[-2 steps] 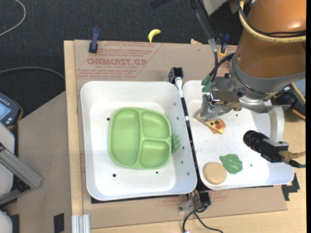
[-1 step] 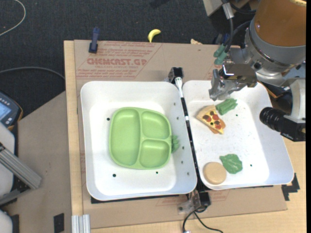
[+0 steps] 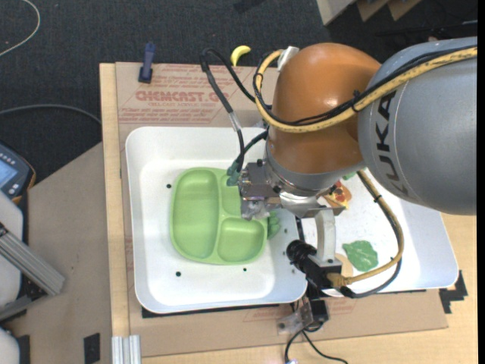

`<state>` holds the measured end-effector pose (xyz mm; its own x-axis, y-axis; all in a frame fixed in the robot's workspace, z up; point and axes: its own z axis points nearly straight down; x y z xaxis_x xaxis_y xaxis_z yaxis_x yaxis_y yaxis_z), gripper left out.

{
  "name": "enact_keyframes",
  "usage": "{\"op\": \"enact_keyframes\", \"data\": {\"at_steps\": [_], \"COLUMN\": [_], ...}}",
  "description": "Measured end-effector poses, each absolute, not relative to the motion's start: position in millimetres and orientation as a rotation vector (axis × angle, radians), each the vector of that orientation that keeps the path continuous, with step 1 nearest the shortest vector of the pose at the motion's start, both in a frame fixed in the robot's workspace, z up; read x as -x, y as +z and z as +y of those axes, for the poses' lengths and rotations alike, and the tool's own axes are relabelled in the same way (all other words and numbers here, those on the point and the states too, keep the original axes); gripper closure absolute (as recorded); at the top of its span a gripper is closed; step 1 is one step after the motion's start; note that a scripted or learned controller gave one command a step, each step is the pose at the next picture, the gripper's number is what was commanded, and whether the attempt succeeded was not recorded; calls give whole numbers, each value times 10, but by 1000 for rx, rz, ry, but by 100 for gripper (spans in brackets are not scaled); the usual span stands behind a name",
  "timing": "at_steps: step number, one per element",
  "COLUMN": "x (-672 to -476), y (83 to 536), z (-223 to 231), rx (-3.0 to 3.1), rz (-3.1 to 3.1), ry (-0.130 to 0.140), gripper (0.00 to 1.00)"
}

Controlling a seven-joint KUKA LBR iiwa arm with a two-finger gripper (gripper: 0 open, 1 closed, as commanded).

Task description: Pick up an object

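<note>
A light green divided plate (image 3: pixel 208 217) lies in the left white bin (image 3: pixel 151 203), right of its middle. The arm's orange wrist and grey body hang over the divider between the bins and hide the gripper's tips; the gripper (image 3: pixel 265 220) sits at the plate's right edge, where a small green piece shows. In the right bin (image 3: pixel 424 249) lie a flat green leaf-shaped item (image 3: pixel 361 254) and an orange and red object (image 3: pixel 340 195), partly hidden by the arm.
Both bins rest on a cardboard sheet (image 3: pixel 182 89) with a blue clip (image 3: pixel 146 62) at its back left. Black cables loop off the wrist over the left bin's back right corner. A yellow object (image 3: pixel 240 51) lies behind the bins.
</note>
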<state>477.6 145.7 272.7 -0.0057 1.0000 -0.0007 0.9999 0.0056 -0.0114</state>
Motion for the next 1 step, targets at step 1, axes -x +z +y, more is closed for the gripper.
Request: {"op": "enact_keyframes", "data": {"at_steps": [1], "x": [-4772], "y": [2220], "z": [2295], "rx": [2209], "rz": [-2226], "ry": [8], "gripper": [100]}}
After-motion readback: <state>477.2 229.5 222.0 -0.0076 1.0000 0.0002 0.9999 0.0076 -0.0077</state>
